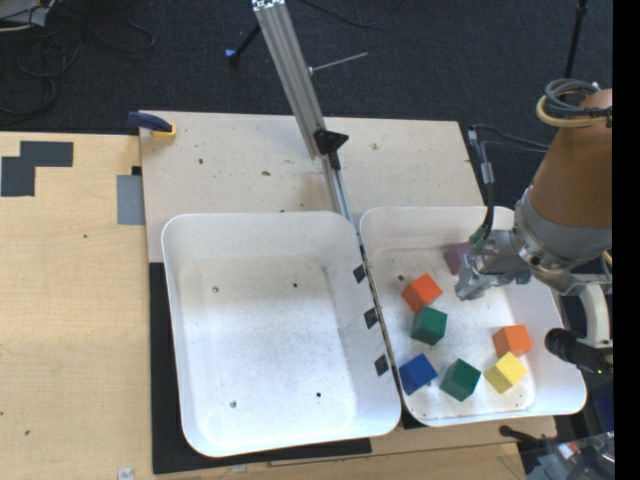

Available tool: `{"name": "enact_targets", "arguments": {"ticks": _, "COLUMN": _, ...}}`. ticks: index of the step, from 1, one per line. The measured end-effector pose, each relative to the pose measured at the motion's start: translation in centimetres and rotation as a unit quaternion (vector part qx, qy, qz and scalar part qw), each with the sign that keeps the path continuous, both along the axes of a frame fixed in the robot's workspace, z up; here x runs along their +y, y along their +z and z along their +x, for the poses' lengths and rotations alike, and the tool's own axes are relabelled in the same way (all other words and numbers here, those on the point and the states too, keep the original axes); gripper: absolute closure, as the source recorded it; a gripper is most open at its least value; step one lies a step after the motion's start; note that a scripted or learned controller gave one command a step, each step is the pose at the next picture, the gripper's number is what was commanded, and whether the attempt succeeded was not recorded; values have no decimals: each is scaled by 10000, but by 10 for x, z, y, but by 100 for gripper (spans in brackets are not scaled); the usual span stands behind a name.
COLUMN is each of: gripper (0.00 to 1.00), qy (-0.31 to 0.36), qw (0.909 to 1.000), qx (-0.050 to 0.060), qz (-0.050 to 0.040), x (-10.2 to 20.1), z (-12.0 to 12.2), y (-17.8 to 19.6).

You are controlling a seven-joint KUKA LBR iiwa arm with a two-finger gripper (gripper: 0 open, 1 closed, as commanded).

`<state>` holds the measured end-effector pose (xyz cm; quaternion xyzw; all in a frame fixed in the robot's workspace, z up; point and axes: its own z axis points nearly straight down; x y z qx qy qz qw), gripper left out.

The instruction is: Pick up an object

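Gripper (472, 286) low in right bin (400, 230), just right of orange cube (422, 291); finger state impossible to tell. Purple block (456, 257) above-right of cube (partly hidden). Risk: closing on air, nudging cube into green cube (429, 325) below.

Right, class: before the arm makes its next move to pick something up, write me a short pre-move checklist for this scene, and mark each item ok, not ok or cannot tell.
1. Objects available in the right bin: ok; blocks lie scattered there.
2. Gripper positioned over that bin: ok; it sits near the orange block and a purple block.
3. Something already between the fingers: cannot tell.
4. Nearest target free of neighbours: not ok; the orange block is close to a green block.
5. Purple block fully visible: not ok; the gripper partly hides it.
6. Yellow block reachable: cannot tell.
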<state>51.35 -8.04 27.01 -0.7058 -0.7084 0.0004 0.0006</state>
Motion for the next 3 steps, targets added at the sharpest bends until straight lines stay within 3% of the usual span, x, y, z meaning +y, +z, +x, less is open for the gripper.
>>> {"name": "enact_targets", "arguments": {"ticks": 3, "gripper": 100, "qy": -3, "qw": 10000, "qx": 3, "qz": 5, "x": 142, "z": 70, "y": -14}}
